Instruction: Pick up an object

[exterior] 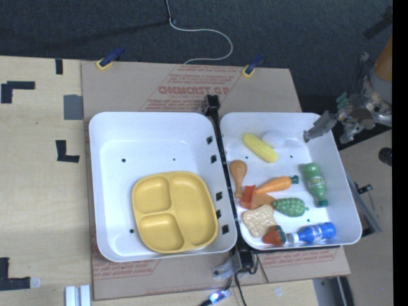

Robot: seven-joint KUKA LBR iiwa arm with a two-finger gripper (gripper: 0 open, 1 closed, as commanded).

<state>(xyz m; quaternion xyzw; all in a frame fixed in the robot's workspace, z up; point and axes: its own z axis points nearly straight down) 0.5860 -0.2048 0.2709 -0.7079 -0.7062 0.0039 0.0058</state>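
Hovering at the right bin's [344, 171] far right corner, we see our gripper [317, 131], fingers unreadable; the corn [260, 147] lies nearest, toward the left bin, long axis diagonal.

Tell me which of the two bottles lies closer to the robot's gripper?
The green bottle. It lies by the right bin's right wall, just below the gripper at the upper right corner. The blue bottle sits farther off, along the bottom edge.
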